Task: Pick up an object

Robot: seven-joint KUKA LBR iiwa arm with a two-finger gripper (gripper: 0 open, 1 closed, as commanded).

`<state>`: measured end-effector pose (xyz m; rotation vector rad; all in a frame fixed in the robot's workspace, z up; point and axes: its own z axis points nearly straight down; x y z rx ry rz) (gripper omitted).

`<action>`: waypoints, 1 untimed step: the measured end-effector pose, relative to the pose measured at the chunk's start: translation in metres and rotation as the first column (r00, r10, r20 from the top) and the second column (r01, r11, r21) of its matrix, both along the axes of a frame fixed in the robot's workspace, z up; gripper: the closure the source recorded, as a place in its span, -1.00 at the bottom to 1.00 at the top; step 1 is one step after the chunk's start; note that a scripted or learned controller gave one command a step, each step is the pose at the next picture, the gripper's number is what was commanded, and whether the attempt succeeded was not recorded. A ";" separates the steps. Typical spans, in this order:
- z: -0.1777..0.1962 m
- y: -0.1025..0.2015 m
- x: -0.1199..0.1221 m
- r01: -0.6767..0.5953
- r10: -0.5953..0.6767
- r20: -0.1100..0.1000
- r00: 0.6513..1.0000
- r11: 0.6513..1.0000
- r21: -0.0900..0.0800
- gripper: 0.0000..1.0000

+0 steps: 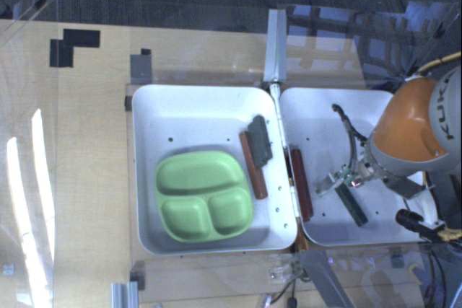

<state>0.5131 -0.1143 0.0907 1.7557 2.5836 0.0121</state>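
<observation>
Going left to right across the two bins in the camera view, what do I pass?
Green divided plate → brown stick with a dark brush beside it, both in the left bin → second brown stick at the right bin's left edge → dark green bar under the gripper.

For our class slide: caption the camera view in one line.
Arm's gripper low in right bin over dark bar; green tray in left bin.

Partial white "KU" on arm (426, 122) orange band, rest cut off.
</observation>
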 end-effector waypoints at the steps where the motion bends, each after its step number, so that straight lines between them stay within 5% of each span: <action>1: -0.001 -0.046 0.054 0.526 -0.526 -0.007 0.850 0.850 0.008 -1.00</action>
